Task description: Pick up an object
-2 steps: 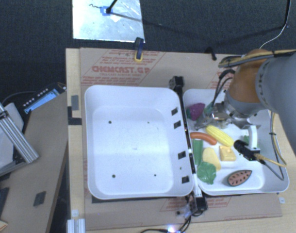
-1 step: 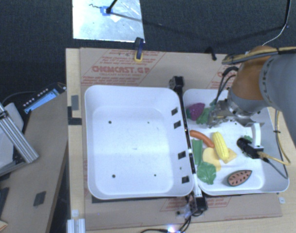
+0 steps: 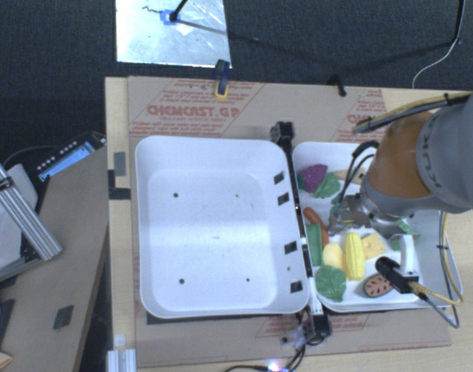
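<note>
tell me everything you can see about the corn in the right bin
The corn is a yellow toy cob, plastic by its look, with rows of kernels along its length. It lies flat in the right bin, its long axis running roughly toward the camera. A paler yellow piece sits against its left side, another yellow piece at its right, and a green leafy piece near its lower end.

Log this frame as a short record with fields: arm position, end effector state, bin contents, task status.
arm: over the right bin, reaching in from the right
end effector: low among the toys, finger state unclear
right bin contents: corn, purple item, green leaf, carrot, brown slice
left bin: white, shallow
task status: nothing seen lifted
</note>
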`<state>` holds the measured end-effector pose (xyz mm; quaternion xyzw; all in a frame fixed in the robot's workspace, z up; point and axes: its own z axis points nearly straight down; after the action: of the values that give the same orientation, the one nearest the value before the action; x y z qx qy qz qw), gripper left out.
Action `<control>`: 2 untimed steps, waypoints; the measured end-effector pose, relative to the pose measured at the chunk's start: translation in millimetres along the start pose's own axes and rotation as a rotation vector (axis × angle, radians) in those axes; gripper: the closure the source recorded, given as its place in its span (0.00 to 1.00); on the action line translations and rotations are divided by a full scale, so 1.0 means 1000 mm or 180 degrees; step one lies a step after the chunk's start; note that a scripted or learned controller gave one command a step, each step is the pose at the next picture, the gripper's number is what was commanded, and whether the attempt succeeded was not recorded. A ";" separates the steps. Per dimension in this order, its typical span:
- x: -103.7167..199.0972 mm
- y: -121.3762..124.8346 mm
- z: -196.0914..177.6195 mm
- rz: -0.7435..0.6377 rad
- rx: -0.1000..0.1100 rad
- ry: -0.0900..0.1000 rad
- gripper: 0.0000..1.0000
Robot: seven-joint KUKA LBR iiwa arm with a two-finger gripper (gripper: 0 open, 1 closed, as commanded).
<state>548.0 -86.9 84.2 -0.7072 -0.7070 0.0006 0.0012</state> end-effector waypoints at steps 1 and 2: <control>-0.004 -0.064 -0.020 0.0004 0.0002 0.0001 1.00; 0.055 -0.035 -0.105 -0.0035 -0.0043 0.0002 1.00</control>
<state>512.9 -31.7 189.3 -0.7032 -0.7109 -0.0044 -0.0033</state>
